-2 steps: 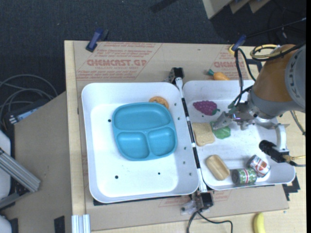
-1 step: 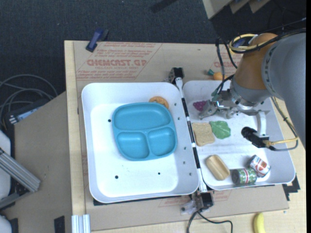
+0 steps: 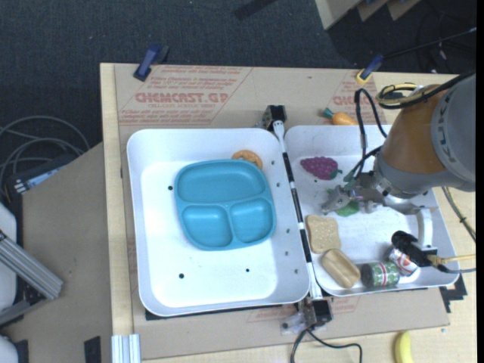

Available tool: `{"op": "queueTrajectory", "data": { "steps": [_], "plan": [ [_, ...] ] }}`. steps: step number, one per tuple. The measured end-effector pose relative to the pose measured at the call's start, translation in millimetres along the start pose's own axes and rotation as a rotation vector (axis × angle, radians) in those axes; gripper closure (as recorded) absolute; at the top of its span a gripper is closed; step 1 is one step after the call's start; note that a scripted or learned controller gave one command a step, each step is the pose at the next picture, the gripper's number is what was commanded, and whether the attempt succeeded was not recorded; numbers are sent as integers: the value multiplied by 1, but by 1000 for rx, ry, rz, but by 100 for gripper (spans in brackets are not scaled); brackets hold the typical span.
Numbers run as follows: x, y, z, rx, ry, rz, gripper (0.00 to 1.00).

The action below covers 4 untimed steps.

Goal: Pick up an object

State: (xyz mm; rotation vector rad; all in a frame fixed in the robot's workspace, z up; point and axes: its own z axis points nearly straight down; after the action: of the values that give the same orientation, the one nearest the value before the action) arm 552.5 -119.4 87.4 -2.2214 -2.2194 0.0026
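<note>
Leftmost, the wide shallow white bin [image 3: 151, 225] on the wooden tabletop [image 3: 121, 104] holds a turquoise plastic tray with three compartments [image 3: 224, 203], and a small round orange-brown cookie-like piece [image 3: 246, 157] lies just behind the tray's far edge. Across the divider, the second shallow white bin [image 3: 370, 248] carries the likely candidates: a purple toy bunch of grapes [image 3: 320, 166] toward the back, a tan square slice of toy bread [image 3: 324, 233] near the front left, a tan oblong bread roll [image 3: 339, 268] just in front of it, and a dark bottle with a green-and-red label [image 3: 382, 274] lying on its side along the front wall. A small green item [image 3: 347, 209] sits between the grapes and the slice, directly at the claw [image 3: 342, 197] (its tips are too small and shadowed here; whether spread or pressed together I cannot tell). Judging by this, the arm is in the approach or descent step over that green item. Next it would need to settle around the piece, close firmly and lift straight up, clear of the bread.
</note>
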Motion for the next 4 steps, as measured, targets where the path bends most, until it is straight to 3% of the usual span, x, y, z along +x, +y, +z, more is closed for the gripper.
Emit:
{"op": "queueTrajectory", "data": {
  "steps": [1,2,3,4],
  "plan": [
    [10,57,2,-4,0,-2,0],
    [5,-2,3,0,0,0,0],
    [8,26,3,-4,-1,-1,0],
    [9,7,3,0,1,-1,0]
  ]
}}
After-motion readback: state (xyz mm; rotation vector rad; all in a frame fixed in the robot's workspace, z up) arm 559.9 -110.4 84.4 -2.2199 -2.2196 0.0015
